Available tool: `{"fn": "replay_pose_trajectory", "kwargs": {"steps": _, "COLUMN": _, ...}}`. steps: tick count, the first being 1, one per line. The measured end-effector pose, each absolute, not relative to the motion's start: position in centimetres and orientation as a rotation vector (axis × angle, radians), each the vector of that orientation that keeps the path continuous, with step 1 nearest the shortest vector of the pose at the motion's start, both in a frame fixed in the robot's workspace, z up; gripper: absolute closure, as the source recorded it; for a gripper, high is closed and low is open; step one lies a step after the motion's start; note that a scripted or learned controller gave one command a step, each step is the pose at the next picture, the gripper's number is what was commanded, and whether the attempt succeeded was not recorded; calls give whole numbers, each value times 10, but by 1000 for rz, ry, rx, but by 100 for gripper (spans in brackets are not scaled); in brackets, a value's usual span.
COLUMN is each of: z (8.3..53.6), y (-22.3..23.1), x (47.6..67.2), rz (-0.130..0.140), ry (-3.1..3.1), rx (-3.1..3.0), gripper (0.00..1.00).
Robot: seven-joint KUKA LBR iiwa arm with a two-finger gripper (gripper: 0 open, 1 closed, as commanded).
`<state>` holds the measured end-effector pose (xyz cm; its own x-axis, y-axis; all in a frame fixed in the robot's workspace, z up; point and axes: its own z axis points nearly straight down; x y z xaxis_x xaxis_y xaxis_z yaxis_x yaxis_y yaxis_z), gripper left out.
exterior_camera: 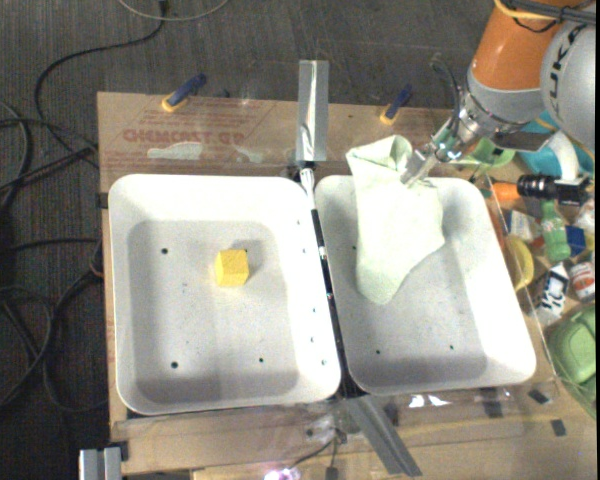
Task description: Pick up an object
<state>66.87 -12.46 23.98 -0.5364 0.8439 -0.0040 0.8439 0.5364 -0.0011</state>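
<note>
A pale green cloth (393, 230) hangs stretched over the back of the right bin (445, 333). Its top corner is bunched up above the bin's far rim and its lower end rests on the bin floor. My gripper (418, 171) is at that raised corner, at the bin's back right, shut on the cloth's upper edge, with the fabric pulled up toward it. A small yellow block (232, 267) lies alone in the middle of the left bin (180, 338), far from the gripper.
Bottles and small coloured items (555, 233) crowd the bench just right of the right bin. A metal post (313, 108) stands at the back between the bins. Two clamps (183, 92) (397, 103) grip the board's far edge. Cables lie on the floor at left.
</note>
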Motion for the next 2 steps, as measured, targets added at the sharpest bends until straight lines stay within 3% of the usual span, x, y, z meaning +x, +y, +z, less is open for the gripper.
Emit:
{"fn": "replay_pose_trajectory", "kwargs": {"steps": 1, "z": 202, "y": -108, "x": 668, "rz": -4, "ry": 2865, "rx": 1287, "gripper": 100}}
{"fn": "replay_pose_trajectory", "kwargs": {"steps": 2, "z": 183, "y": -50, "x": 650, "rz": -1, "ry": 2750, "rx": 1521, "gripper": 100}}
